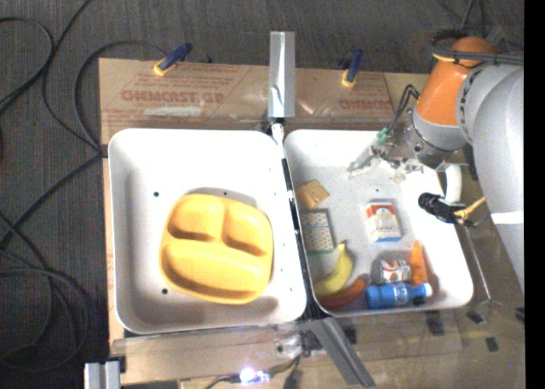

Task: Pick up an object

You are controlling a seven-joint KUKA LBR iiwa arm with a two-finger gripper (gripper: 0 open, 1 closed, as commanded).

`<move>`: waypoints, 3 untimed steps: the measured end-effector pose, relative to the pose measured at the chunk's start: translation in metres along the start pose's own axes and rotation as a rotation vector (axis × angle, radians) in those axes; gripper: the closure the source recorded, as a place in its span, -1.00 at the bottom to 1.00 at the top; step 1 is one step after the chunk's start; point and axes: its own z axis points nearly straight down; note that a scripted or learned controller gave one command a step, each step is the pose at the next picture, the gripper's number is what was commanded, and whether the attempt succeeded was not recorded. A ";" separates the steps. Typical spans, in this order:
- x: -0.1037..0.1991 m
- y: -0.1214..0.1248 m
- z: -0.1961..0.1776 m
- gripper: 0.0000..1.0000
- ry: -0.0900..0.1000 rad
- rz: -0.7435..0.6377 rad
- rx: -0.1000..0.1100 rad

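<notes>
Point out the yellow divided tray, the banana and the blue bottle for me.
yellow divided tray [220, 247]: camera view, on the ridge between its compartments.
banana [337, 271]: camera view, on the middle of its curve.
blue bottle [392, 295]: camera view, on its body.

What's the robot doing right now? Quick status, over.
Tool high in right bin, nothing seen held. Small carton lies near below it. Yellow tray in left bin.

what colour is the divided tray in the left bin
Yellow; the divided tray lies in the left bin, seen in the camera view.
</notes>
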 end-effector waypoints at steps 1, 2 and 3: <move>0.005 -0.057 -0.001 -1.00 -0.015 -0.014 0.003; 0.006 -0.057 -0.010 1.00 -0.012 -0.015 0.001; 0.044 -0.074 -0.100 1.00 -0.013 -0.006 0.009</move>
